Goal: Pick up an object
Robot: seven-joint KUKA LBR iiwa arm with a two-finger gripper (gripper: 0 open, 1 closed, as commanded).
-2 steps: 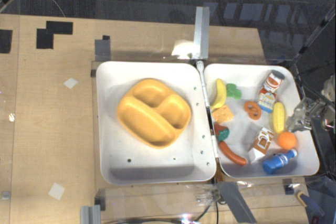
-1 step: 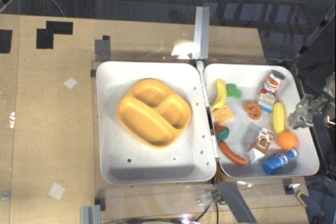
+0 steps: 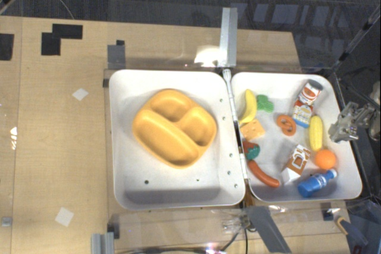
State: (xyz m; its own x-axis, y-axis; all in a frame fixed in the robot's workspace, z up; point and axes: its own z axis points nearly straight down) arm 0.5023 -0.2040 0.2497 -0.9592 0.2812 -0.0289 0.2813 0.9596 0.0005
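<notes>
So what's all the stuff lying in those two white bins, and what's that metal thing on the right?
divided plate: 1, yellow-orange, left bin
banana: 1, yellow, right bin, top left
green toy: 1, green, beside the banana
cheese wedge: 1, orange-yellow, left side
sausage: 1, red-orange, lower left
round orange piece: 1, orange, middle
can: 1, red and white, top
corn cob: 1, yellow, right of middle
small carton: 1, white and brown, lower middle
orange fruit: 1, orange, lower right
bottle: 1, blue, bottom right
gripper: 1, grey metal, over the right bin's right rim
</notes>
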